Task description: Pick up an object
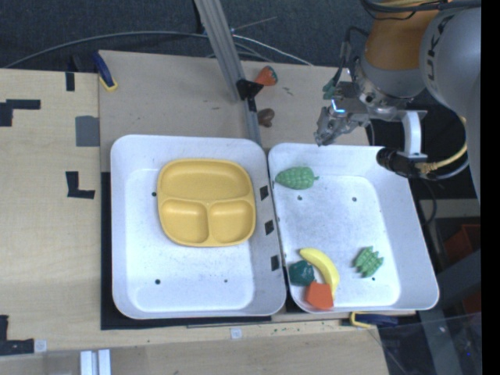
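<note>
My gripper hangs above the far edge of the right bin, its fingers pointing down with nothing visible between them. A green bumpy toy fruit lies just below and left of it, near the bin's far left corner. Along the bin's near side rest a yellow banana, a dark teal piece and an orange block, all bunched together. A small green leafy toy sits to their right.
The left bin holds a yellow divided plate. A grey metal post slants up from between the bins, with a small orange item and a brown one on the bench beside it.
</note>
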`<state>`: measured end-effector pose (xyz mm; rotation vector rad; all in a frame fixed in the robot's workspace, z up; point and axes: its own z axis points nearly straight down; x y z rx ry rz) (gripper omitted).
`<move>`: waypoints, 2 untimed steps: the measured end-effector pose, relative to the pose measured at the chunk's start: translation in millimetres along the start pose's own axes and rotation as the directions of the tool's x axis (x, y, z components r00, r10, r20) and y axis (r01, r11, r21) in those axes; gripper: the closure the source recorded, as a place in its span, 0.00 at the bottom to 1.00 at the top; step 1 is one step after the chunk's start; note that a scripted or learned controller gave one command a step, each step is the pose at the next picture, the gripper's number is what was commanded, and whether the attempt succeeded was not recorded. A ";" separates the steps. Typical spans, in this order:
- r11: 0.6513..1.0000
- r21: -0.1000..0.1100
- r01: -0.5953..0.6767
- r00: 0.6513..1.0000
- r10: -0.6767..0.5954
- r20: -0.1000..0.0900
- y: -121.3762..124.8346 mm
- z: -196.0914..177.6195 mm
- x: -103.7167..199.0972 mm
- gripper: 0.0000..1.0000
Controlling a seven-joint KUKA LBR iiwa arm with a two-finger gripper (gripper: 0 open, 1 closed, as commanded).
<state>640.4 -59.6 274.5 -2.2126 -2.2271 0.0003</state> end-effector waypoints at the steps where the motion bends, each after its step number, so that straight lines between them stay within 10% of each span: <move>1: 1.000 0.000 -0.004 1.000 0.004 0.001 1.3 18.2 53.6 1.00; 2: 1.000 0.000 0.000 1.000 0.000 0.000 0.3 15.7 110.0 1.00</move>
